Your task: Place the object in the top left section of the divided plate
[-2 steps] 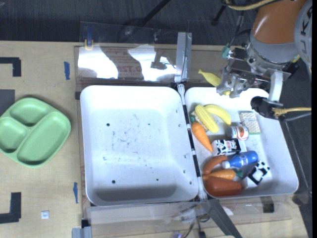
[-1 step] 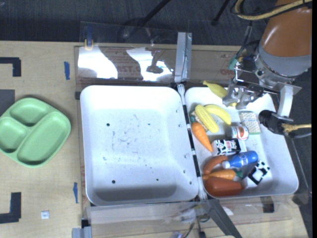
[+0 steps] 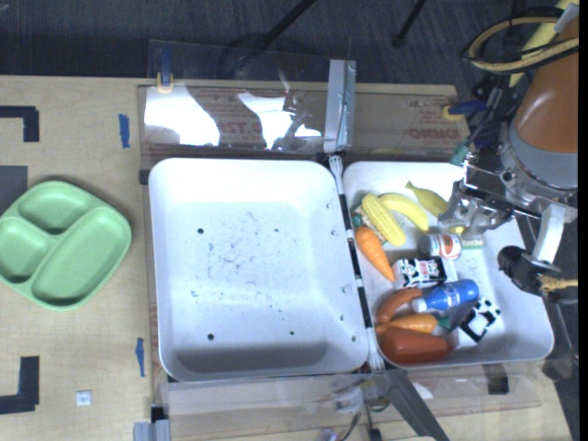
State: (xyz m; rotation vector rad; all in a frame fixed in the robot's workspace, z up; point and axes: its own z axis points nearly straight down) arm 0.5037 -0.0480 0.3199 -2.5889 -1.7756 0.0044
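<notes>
Overhead, the wooden bench (image 3: 73, 356) carries two shallow white bins side by side, with dark carpet (image 3: 184, 7) beyond its far edge. The left bin (image 3: 248, 265) shows only scuff marks on its floor. The right bin (image 3: 524, 333) holds a corn cob (image 3: 381, 219), a banana (image 3: 407, 208), a carrot (image 3: 374, 252), a blue bottle (image 3: 452, 296), a black-and-white carton (image 3: 423, 270) and a small can (image 3: 445, 245). The green divided plate (image 3: 60, 243) sits on the bench, well apart from the left bin's left side. The gripper (image 3: 470, 211) hangs over the right bin's far side, near the banana; whether its fingers are apart or together cannot be determined. Black tape marks (image 3: 23, 122) sit near the bench's left edge.
</notes>
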